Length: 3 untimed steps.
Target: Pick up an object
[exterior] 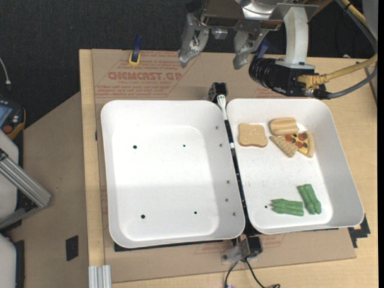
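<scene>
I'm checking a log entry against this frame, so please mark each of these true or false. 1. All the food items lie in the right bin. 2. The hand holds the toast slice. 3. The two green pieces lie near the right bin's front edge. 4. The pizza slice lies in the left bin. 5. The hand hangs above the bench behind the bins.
1. True: the toast slice, bread roll, pizza slice and green pieces all lie in the right bin.
2. False: the hand is open with nothing between its fingers.
3. True.
4. False: it lies in the right bin, not the left bin.
5. True.
</scene>
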{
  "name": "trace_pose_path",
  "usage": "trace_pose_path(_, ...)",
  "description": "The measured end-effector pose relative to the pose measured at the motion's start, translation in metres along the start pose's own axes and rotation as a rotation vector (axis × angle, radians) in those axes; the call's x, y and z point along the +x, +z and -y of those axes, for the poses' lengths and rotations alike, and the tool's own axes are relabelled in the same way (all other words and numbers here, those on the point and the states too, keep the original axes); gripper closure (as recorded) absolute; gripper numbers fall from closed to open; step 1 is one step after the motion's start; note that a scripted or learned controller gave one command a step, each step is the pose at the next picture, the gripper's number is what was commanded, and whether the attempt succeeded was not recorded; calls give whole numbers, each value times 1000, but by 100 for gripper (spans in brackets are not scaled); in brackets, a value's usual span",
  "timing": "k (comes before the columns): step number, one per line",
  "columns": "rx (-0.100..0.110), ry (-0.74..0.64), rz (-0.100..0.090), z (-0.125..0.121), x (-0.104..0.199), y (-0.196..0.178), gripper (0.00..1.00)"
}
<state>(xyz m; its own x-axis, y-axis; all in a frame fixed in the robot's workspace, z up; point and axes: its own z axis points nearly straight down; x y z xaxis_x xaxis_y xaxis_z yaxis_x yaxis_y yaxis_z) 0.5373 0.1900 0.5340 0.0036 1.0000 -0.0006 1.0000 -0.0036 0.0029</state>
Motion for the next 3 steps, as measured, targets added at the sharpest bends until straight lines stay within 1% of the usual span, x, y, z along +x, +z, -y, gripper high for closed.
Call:
trace_pose_path(1,6,-10,-1,62,37,-2,0)
trace_pose_path(2,2,-5,-2,58,35,-12,100)
trace_pose_path(3,6,2,1,58,-16,-1,100)
